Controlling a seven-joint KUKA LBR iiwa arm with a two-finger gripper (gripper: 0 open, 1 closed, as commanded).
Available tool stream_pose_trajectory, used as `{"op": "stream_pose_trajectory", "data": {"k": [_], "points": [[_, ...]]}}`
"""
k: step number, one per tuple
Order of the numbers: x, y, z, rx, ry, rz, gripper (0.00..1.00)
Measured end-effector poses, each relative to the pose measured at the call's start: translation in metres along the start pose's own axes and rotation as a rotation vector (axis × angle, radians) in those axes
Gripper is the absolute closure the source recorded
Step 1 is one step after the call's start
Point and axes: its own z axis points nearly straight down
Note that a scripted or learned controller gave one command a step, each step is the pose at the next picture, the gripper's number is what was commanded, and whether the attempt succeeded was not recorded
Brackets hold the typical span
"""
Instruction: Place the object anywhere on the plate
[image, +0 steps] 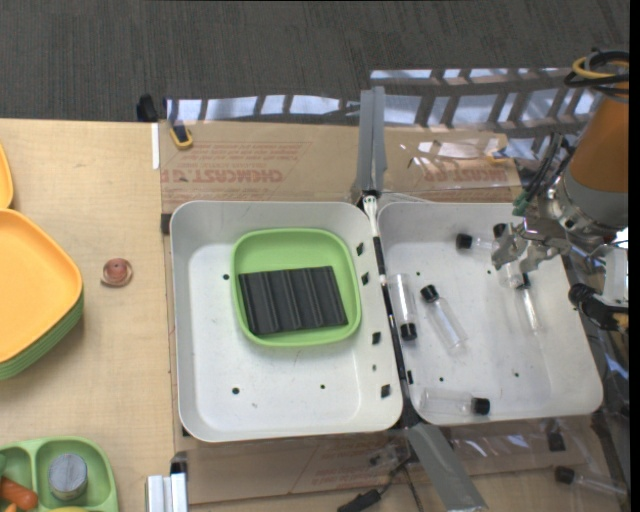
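**Hard to read**
- My gripper (520, 258): upper right of the frame, over the far right part of the right bin (560, 400). Metal and cable clutter blur its outline, so I cannot tell whether my jaws are released or clenched, nor whether anything sits between them.
- My arm: only the orange band (602, 150) and a little grey shows, cut off by the right edge of the frame.
- Faint vial (527, 308): clear glass on white, just below my gripper in the frame. Its outline is barely visible, and I cannot tell if it touches me.
- Bottom vial (455, 405): lies along the near wall of the right bin, its glass nearly lost against the white, its black cap to the right.

**Task items**
- Green plate (250, 250): in the left bin (200, 390), toward its upper half.
- Dark ribbed block (293, 300): lying flat on the middle of the plate, well apart from my gripper, across the divider and to its left.

**Other contents, right bin**
- Capped vial (445, 320): centre of the bin, slanted, black cap at its upper end, left of and below my gripper.
- Divider vial (402, 300): lying along the left wall, cap at the lower end.
- Upper vial (482, 243): cap to the left, just left of my gripper.

**On the bench, left of frame**
- Orange plates (35, 290), stacked and cut by the frame edge.
- Small red disc (117, 271).
- Green compartment tray (40, 462), cropped at the lower left corner.
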Motion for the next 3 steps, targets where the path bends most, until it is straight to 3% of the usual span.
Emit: {"op": "stream_pose_trajectory", "data": {"k": [1, 2, 3], "points": [[0.0, 0.0, 0.0, 0.0, 0.0, 0.0, 0.0], [0.045, -0.041, -0.048, 0.0, 0.0, 0.189, 0.0], [0.017, -0.011, -0.14, 0.001, -0.001, 0.271, 0.0]]}}
